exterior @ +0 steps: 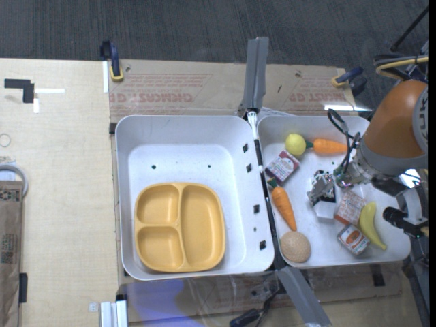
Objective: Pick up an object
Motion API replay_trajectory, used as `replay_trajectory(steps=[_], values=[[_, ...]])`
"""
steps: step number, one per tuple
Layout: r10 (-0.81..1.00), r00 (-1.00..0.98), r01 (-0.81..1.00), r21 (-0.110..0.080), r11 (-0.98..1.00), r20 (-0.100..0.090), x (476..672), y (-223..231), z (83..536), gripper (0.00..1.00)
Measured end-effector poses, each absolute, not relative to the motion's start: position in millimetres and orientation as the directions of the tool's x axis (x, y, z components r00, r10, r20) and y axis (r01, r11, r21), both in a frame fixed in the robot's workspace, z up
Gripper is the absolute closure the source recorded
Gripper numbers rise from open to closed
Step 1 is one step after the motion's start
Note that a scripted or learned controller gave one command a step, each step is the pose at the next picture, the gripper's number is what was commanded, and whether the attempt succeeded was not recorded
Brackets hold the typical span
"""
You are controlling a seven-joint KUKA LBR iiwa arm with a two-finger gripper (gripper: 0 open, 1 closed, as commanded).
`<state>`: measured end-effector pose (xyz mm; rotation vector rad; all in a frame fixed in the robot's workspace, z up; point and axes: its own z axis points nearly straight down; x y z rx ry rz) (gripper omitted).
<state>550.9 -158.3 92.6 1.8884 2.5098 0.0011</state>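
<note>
The arm comes in from the right of the frame, orange band bright above the wrist, and the tool (325, 186) is down low in the right bin (310, 261), at its centre. Its tips sit right among a cluster of small packets (349, 206), and from this angle I cannot tell how far apart they stand or whether anything is caught between them. Around it: a lemon (295, 144) and one carrot (328, 146) toward the top of the bin, a second carrot (284, 207) left of the tool, a round tan ball (296, 246) at the bottom, a banana (370, 225) at lower right. Over in the left bin (177, 131) lies a yellow divided plate (180, 227).
</note>
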Motion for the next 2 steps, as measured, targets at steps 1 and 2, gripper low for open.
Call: replay_trajectory(steps=[1,2], values=[[0.962,-0.273,0.962,0.004,0.273,-0.001,551.9,-159.7,102.8,1.00],[0.989,-0.150,0.989,0.000,0.150,-0.001,577.2,-133.3,205.1,1.00]])
